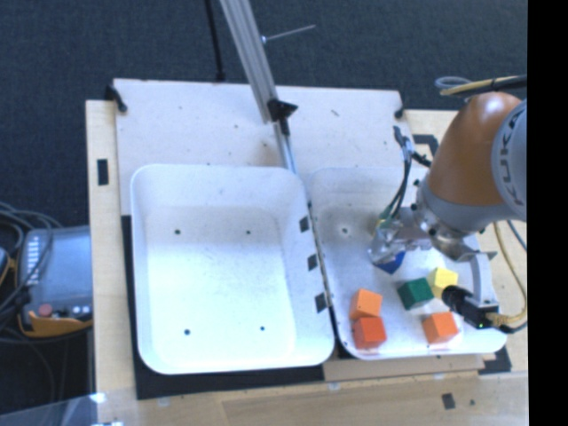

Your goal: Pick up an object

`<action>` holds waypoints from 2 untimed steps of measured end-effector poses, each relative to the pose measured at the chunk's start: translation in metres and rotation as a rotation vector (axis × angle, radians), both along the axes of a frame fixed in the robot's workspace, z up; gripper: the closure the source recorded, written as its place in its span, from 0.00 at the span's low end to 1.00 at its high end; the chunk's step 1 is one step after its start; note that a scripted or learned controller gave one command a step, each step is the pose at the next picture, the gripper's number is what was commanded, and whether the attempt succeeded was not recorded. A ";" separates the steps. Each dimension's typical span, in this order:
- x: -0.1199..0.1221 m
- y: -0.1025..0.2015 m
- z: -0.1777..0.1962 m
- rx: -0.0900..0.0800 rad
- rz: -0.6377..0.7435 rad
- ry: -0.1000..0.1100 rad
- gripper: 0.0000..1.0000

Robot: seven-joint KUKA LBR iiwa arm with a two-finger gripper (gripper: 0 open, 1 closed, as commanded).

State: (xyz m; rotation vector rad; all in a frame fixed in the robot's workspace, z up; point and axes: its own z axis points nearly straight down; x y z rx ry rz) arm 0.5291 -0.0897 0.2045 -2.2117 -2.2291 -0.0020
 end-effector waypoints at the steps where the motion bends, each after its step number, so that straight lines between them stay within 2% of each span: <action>1: -0.002 0.060 0.015 0.000 0.000 -0.003 1.00; 2: -0.006 0.111 0.031 0.000 0.001 -0.004 1.00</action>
